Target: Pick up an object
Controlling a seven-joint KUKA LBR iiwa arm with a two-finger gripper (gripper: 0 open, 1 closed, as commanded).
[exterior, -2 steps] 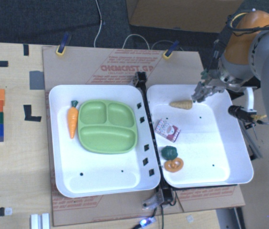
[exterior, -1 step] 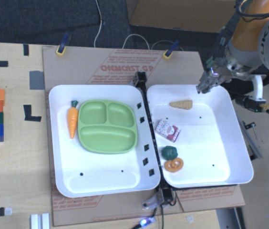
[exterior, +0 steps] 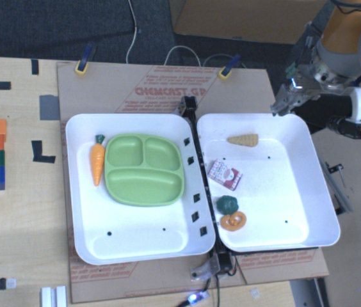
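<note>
Cone (exterior: 242,140) sits far in the right bin (exterior: 296,171); gripper (exterior: 283,105) hangs just past its far-right corner, can't tell if fingers are open or shut.

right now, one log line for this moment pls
arm: gripper above right bin's far right corner | held: nothing seen | right bin: cone, packet, green piece, pretzel | pick: not begun

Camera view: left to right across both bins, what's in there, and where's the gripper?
carrot → green divided plate → small pink-and-white packet → cone-shaped tan piece → gripper, above the right bin's far right corner. The dark green lump and the pretzel overlap the packet's span, so they are left out.
</note>
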